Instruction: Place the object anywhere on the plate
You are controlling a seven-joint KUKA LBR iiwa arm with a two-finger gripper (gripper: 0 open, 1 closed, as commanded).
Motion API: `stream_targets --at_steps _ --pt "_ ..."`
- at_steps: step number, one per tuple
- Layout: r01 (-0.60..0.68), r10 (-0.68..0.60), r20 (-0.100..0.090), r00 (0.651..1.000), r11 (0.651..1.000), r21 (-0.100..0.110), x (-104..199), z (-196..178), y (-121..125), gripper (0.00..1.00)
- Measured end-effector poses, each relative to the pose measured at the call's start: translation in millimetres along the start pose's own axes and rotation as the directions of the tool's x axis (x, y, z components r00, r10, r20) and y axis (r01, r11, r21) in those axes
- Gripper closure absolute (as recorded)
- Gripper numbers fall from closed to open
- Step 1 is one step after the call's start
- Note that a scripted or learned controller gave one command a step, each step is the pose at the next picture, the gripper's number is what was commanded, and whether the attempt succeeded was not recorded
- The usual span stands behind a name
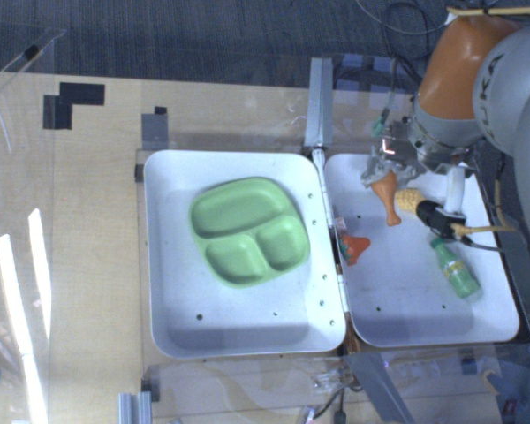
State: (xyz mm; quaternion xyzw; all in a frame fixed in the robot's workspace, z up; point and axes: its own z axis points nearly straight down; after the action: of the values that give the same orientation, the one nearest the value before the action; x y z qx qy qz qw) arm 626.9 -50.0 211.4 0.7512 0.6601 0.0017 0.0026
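Camera view: a slanted look down on two bins; the left shallow white bin bears a pale green three-compartment plastic plate with nothing on it; the right shallow white bin bears the loose things
Task's thing: by my judgement the orange-tan drumstick-shaped plastic toy, since it lies closest under the gripper; it sits in the far part of the right bin, thin end toward the near side, touching or just beside a yellow ribbed corn-like piece
Gripper: the grey gripper hangs over the toy's far, thicker end; I cannot tell whether the claw is spread, pressed together or pinching the toy
Other things: a small red-orange toy near the right bin's left wall; a green clear plastic bottle lying toward the right, nearer side
Handling: likely light, hollow and stiff; smooth, so slippery on the rounded bulge; not fragile
Where to grip: across the narrower neck, where the claw can close squarely; the bulge may squirt out
Progress: the plate is well apart to the left; the carry over the walls between the bins is not yet done
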Motion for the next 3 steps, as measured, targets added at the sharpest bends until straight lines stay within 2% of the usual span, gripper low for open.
stream_targets --at_steps 1,2,3 --pt "0.031 -0.031 -0.002 1.0 1.0 0.002 84 26 8 1.0" --pt "0.103 -0.103 -0.003 0.995 0.995 0.003 144 26 -20 1.0" --pt "0.103 -0.103 -0.003 0.995 0.995 0.003 144 26 -20 0.0"
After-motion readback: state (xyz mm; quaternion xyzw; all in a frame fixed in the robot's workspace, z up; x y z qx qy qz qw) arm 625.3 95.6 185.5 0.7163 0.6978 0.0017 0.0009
